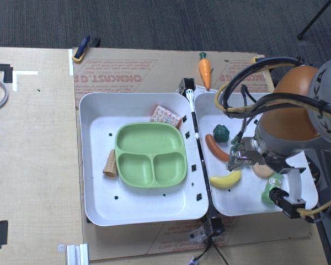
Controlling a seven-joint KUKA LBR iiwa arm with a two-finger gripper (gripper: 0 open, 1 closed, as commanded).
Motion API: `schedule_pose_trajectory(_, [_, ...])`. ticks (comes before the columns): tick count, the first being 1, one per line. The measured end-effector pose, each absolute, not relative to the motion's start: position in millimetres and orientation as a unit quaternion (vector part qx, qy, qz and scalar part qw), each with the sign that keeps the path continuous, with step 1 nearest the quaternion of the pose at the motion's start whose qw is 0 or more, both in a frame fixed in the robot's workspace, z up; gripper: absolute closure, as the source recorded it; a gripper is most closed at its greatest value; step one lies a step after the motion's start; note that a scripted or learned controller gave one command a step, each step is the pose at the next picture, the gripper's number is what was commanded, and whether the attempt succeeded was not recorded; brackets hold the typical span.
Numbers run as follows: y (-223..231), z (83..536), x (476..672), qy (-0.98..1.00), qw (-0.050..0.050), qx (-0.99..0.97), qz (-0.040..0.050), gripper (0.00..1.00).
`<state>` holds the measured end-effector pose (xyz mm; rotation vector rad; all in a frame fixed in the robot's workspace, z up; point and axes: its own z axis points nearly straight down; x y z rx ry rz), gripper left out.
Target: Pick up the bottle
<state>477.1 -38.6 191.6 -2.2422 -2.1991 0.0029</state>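
Plainly, the arm is looming over most of the right bin, and its bulk is making the main trouble: it is hiding much of what is lying beneath, so any descent is risking a blind grab. The black cables are looping out on the far left of the wrist and, in my judgement, could be dragging across the bin's contents if the arm is swinging low.

The jaws are hanging over the middle of the right bin, just above the banana and near the red sausage. Whether they are open or closed I cannot tell, and nothing is showing between them. From that spot they are sitting closer to the fruit than to the target, so a straight drop is likely to be catching the banana or the tan round piece instead.

The bottle, as I am reading it, is the bright green thing lying at the near right of the right bin, right of the banana and just near of the tan piece. A black part of the arm is covering its near side, so its full outline is staying hidden. It is looking small, smooth and rounded, which is suggesting it could be slipping or rolling away under an off-centre pinch.
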Motion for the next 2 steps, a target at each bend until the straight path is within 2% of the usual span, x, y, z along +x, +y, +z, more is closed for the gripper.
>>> schedule_pose_trajectory(1, [40,242,477.3,-0.676,0.000,-0.737,0.0010,1.00])
schedule_pose_trajectory(2, [131,256,477.3,-0.649,0.000,-0.761,0.0014,1.00])
